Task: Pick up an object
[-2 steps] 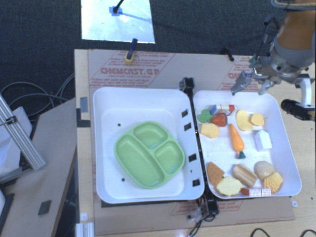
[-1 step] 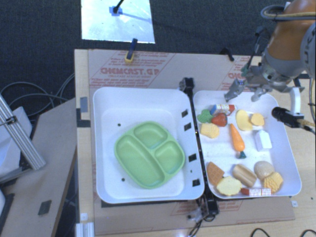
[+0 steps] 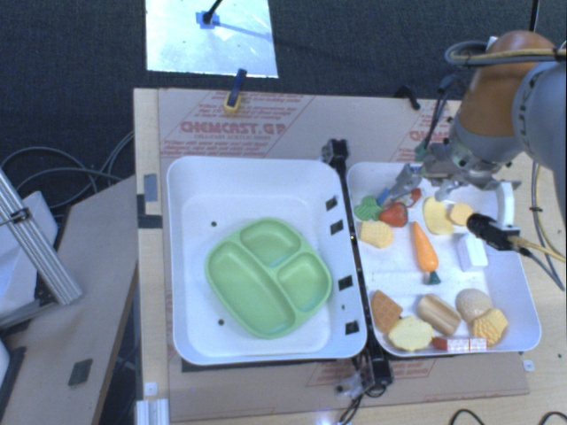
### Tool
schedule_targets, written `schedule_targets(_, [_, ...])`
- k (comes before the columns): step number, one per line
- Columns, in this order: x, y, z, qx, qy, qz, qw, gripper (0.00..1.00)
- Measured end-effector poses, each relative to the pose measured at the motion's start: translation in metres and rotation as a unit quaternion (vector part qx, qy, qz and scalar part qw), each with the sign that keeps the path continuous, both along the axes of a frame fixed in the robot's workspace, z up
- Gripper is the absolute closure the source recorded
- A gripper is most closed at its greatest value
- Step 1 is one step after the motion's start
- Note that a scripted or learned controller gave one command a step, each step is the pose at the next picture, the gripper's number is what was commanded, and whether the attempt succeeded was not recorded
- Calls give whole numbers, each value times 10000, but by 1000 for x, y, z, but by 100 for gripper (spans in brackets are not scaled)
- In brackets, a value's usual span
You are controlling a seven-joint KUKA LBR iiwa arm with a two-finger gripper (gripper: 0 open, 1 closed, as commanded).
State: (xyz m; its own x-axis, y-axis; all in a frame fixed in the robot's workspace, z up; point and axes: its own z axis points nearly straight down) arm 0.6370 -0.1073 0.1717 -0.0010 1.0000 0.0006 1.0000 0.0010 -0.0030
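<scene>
My gripper (image 3: 400, 189) hangs over the far left part of the right bin (image 3: 523, 290), reaching in from the upper right. Just below its tip lie a red tomato-like piece (image 3: 395, 213) and a green leafy piece (image 3: 367, 208). I cannot tell whether the gripper touches them. Nearby lie a yellow ridged piece (image 3: 376, 234), an orange carrot (image 3: 425, 248) and a pale yellow piece (image 3: 437, 216).
The left bin (image 3: 204, 193) holds a green divided plate (image 3: 267, 276). Near the right bin's front edge lie a bread roll (image 3: 438, 312), a brown cracker (image 3: 385, 308), a yellow chip (image 3: 410, 333), a tan lump (image 3: 473, 303) and a yellow waffle (image 3: 490, 326). A white block (image 3: 471, 251) lies at the right.
</scene>
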Motion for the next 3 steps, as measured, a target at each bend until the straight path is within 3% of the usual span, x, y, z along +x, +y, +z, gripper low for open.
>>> schedule_targets(2, [4, 6, -88, -2, -16, 5, 10000, 0])
schedule_targets(3, [5, 6, -75, -4, -40, 8, 10000, 100])
